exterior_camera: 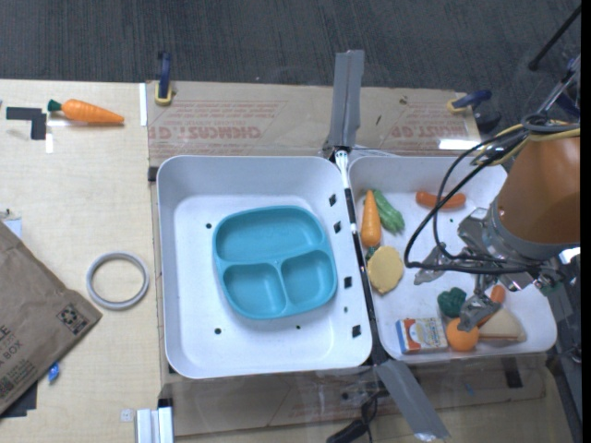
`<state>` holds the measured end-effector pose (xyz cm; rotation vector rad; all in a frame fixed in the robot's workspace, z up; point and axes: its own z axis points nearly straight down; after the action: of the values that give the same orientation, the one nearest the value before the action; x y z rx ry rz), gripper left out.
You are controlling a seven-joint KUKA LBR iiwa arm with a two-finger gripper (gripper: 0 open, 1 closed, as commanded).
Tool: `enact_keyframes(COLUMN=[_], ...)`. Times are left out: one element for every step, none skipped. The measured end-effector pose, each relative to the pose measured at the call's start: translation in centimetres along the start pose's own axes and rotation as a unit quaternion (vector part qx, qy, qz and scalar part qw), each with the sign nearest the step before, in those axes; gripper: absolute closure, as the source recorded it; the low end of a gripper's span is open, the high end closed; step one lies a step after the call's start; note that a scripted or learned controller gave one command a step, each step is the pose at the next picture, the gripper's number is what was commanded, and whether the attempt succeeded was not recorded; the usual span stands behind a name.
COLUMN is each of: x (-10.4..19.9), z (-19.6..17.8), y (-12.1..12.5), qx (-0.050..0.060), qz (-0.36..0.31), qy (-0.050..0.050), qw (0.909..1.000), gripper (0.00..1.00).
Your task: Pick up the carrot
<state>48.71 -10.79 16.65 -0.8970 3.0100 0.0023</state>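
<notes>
The carrot (pixel 370 220) lies in the right bin (pixel 406 169), close to the wall next to the left bin (pixel 175 247). Its green top (pixel 389 214) points away. A yellow cookie (pixel 386 269) sits just below it. The gripper (pixel 473 314) hangs low near an orange ball (pixel 462 337) and a sandwich (pixel 503 327), well away from the carrot. I cannot tell how it stands. I think it should go over the carrot's middle, turn across it, and keep off the wall
</notes>
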Motion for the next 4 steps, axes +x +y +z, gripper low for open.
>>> enact_keyframes(x=[2.5, 1.2, 1.0, -1.5], z=[4.3, 7.5, 6.6, 4.4], y=[-3.9, -1.3, -1.3, -2.0], qx=[0.000, -0.001, 0.000, 0.001], qz=[-0.067, -0.090, -0.090, -0.061], qy=[0.000, 0.000, -0.002, -0.001], qw=[0.9978, 0.9960, 0.9959, 0.9981], gripper=[0.00, 0.00, 1.00, 1.00])
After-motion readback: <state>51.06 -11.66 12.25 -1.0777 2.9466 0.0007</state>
